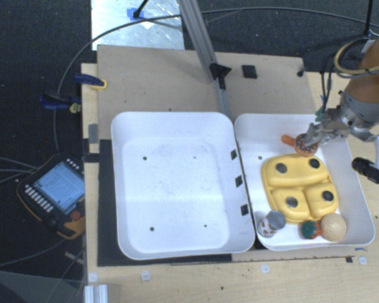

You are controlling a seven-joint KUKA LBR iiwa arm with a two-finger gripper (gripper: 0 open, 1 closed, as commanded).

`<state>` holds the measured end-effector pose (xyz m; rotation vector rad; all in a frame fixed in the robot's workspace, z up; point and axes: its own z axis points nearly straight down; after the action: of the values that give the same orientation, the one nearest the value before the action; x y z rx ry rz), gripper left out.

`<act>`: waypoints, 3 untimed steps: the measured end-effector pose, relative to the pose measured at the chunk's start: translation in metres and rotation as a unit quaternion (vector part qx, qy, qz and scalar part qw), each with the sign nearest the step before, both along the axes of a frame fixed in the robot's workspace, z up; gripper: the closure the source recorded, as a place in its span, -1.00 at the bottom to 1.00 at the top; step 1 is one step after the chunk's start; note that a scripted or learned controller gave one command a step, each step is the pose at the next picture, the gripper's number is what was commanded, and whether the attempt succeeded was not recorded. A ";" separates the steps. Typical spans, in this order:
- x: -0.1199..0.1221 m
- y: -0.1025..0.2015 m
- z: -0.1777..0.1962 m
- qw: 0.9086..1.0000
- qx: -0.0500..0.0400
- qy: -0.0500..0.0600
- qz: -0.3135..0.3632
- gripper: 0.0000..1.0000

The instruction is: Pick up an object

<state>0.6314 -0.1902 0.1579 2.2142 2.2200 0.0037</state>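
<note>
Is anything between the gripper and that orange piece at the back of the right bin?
Nothing visible. The gripper is right at the orange piece, at the back of the right bin. The yellow toy lies nearer the front, off to the side.

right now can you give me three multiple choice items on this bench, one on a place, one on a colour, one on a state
1. Which bin holds the objects?
A. the bin on the view's left
B. the bin on the view's right
C. both alike

2. What colour is the largest object?
A. yellow
B. blue
C. black

3. Where is the gripper?
A. over the left bin
B. raised over the bench beyond both bins
C. low at the right bin's far side, by a small orange object

Key: 1 B, the right bin carries every object. 2 A, the yellow block with dark holes is the biggest thing. 3 C, the gripper sits at the orange object.
</note>
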 end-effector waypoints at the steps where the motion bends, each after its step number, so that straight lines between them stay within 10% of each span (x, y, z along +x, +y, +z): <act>1: -0.005 -0.007 0.051 1.000 0.000 -0.001 -0.001 1.00; 3: 0.005 0.046 0.045 1.000 0.002 0.002 0.004 1.00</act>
<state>0.6364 -0.1438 0.2033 2.2102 2.2317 0.0046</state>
